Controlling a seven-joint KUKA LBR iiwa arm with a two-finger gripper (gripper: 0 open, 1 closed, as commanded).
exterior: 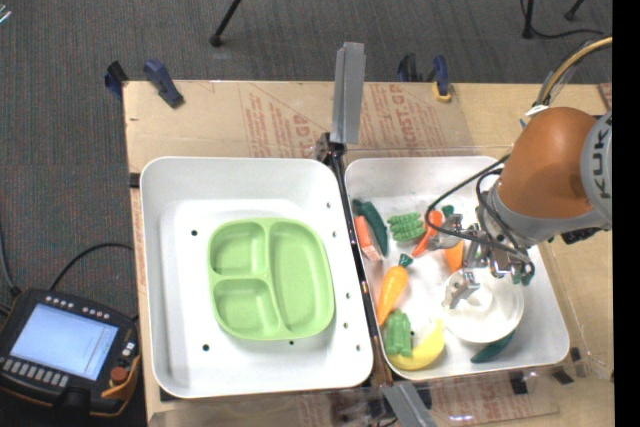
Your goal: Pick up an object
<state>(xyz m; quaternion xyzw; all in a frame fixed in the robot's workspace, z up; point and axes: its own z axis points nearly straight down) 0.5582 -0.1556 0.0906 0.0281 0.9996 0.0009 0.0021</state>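
The gripper [463, 292] hangs low in the right bin [455, 168], over the left rim of a white bowl [490, 317] that sits toward the near right corner. Whether its jaws are spread or pressed together cannot be told, and nothing is visibly pinched between them.

Toy food lies scattered to the left of the gripper. A carrot [392, 287] is closest of the long pieces, well left of the jaws, its long axis running near-to-far with a slight tilt, green top at the far end and narrow tip pointing near. Near it, a banana [430, 347] curves along the near wall beside a green leafy piece [398, 331], both nearer than the jaws and to their left. Farther off, a ridged green piece [406, 226] sits far-left of the gripper, with a dark green pod [373, 223] and an orange-red piece [366, 237] along the left wall, both lying roughly near-to-far.

The left bin [165, 215] holds 1 green divided plate [270, 277] with 3 compartments.
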